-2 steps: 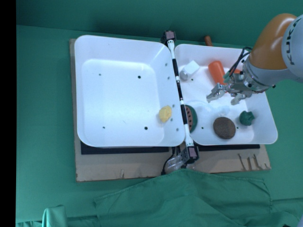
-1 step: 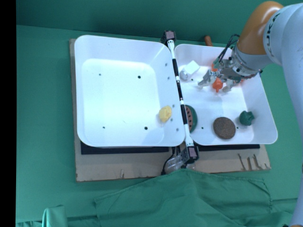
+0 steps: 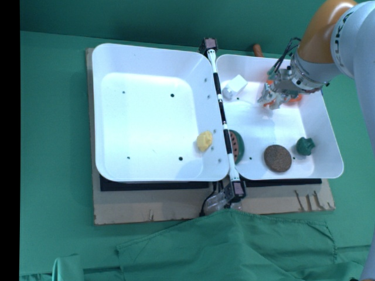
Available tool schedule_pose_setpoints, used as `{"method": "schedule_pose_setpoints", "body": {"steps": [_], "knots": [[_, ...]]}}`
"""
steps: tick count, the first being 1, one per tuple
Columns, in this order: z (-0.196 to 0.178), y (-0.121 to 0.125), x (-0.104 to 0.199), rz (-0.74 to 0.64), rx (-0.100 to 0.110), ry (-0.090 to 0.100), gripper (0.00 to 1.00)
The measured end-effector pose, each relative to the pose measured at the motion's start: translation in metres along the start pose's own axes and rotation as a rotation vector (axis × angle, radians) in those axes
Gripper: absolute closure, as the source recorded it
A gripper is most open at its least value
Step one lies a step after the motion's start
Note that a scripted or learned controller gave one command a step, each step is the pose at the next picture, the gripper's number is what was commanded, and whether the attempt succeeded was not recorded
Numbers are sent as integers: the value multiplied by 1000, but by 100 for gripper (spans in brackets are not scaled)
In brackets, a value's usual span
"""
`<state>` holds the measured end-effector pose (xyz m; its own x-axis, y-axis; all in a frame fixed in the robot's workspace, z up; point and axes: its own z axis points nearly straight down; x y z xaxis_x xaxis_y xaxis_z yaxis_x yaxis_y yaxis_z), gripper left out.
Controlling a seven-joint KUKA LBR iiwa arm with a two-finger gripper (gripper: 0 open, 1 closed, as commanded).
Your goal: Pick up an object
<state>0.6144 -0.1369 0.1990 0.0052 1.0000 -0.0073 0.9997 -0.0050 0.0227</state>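
While the grey arm's two-finger gripper (image 3: 270, 96) hangs low over the right white bin (image 3: 325, 134), I cannot tell what its jaws are doing. A small orange thing (image 3: 296, 99) sits just beside it, so it should go down slowly and straight onto that.

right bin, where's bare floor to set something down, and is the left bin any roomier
Right bin: bare floor in the middle, between the pincer and white block above and the brown disc, green toy and melon slice below. Left bin: mostly bare, apart from the yellow lump.
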Motion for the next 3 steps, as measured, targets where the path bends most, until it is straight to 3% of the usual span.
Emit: {"method": "schedule_pose_setpoints", "body": {"steps": [1,3], "knots": [[-50,-6,-2,13,14,4,100],[-146,-5,-12,3,13,4,100]]}}
